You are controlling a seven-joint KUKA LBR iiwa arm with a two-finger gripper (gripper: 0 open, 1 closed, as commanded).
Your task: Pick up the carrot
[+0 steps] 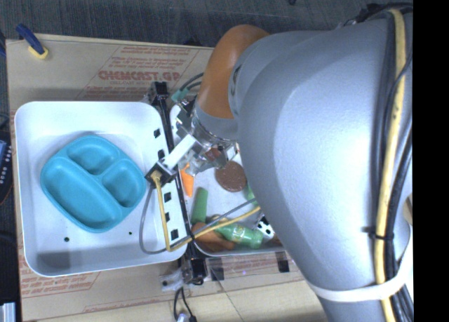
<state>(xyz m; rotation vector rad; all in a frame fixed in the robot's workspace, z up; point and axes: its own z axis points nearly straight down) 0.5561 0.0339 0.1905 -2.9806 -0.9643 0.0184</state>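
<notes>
Two shallow white bins sit side by side on the bench, and nearest the camera, at the lower edge of the right bin point(210, 210), a green bottle point(238, 233) lies on its side with a black-and-white die point(264, 228) beside it and a brown item point(210, 238) just below it. A little farther in, a green stick-shaped piece point(200, 203) lies near the bins' shared wall, with a round brown disc point(231, 177) to its right. The carrot point(186, 182), a small orange sliver, lies just above the green piece, close under the gripper point(165, 168), whose white tip reaches down to the dividing wall; how far it is open cannot be told, and nothing is seen in its grasp. The left bin point(42, 113) holds a blue divided plate point(92, 182). The grey arm point(316, 145) covers most of the right bin.
</notes>
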